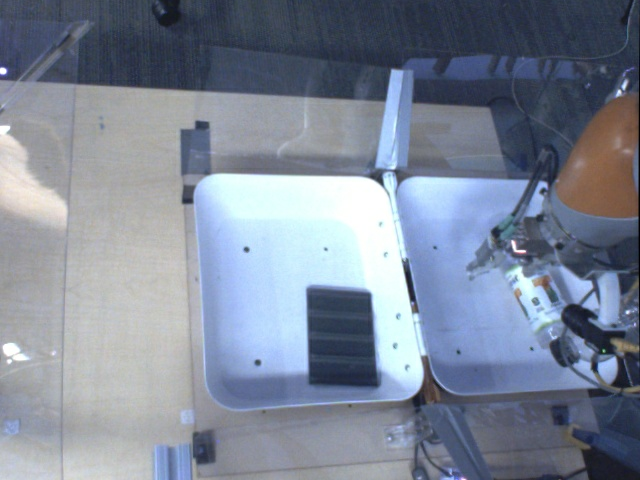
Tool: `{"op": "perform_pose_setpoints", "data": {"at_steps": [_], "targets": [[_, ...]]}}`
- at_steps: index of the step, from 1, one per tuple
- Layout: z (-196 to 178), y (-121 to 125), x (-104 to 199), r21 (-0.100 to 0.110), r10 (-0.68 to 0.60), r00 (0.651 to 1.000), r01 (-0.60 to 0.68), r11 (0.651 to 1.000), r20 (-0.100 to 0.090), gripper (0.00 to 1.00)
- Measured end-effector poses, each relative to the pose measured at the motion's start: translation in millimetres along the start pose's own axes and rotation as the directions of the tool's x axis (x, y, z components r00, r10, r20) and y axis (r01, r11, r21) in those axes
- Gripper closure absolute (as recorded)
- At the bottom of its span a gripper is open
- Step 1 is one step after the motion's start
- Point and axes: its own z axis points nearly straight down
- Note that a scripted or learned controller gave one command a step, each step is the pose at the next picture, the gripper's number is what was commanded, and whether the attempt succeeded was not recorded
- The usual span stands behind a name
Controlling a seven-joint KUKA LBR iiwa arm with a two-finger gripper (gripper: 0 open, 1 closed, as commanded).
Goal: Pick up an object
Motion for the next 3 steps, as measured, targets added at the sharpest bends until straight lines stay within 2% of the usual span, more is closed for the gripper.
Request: {"op": "perform_pose_setpoints", "data": {"at_steps": [1,2,3], "targets": [[-12.4,82.4,-39.7,-0.003,-0.083,0.997,0.083,0.997,0.001,0.00],[99.6,96.9,-82.8,-0.006,-0.051,0.999,0.051,0.999,0.002,0.00],[87.7,99.4,-80.5,-0.012,-0.055,0.998,0.056,0.998,0.002,1.00]]}}
